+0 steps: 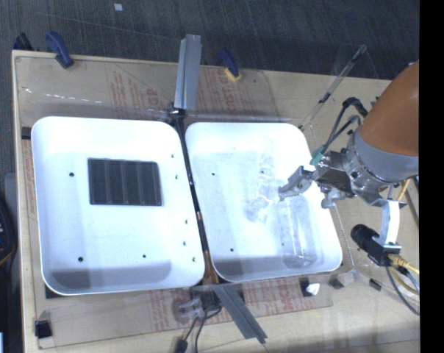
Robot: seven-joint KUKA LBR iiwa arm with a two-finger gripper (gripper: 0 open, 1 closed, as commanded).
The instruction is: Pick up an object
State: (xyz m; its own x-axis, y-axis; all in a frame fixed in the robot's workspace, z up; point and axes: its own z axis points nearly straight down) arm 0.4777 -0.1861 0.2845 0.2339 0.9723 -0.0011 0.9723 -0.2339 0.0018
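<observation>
Two white bins on the desk; left bin holds a dark grille. We note a clear bottle in the right bin; claw state unclear.

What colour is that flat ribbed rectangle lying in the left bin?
Dark grey, nearly black, with lengthwise ridges. The ribbed rectangle shows plainly in the camera view against the white left bin.

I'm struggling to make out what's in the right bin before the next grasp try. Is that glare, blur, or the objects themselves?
Camera view: the right bin is brightly lit and nearly washed out, so the clear plastic items in it show as faint outlines and glints; the dark grille in the left bin reads crisply; the gripper is a little soft.
</observation>
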